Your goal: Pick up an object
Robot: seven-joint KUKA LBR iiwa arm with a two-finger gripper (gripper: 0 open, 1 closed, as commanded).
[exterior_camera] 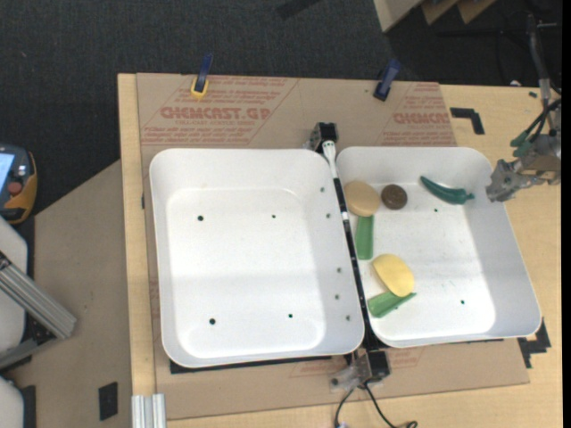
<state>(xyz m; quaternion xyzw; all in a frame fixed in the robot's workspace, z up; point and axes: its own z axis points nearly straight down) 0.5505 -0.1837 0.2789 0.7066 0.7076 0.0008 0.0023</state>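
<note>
The end effector [505, 182] hangs at the right bin's [500, 283] far right rim; whether it is released or clenched I cannot tell. This looks like the approach step: next, descend onto the nearby teal piece [446, 191] inside that bin.

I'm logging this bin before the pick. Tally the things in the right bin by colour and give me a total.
Green: 3, the teal curved piece, the upright green stick, the green piece by the front wall.
Yellow: 1.
Tan: 1.
Brown: 1.
Total: 6
</note>
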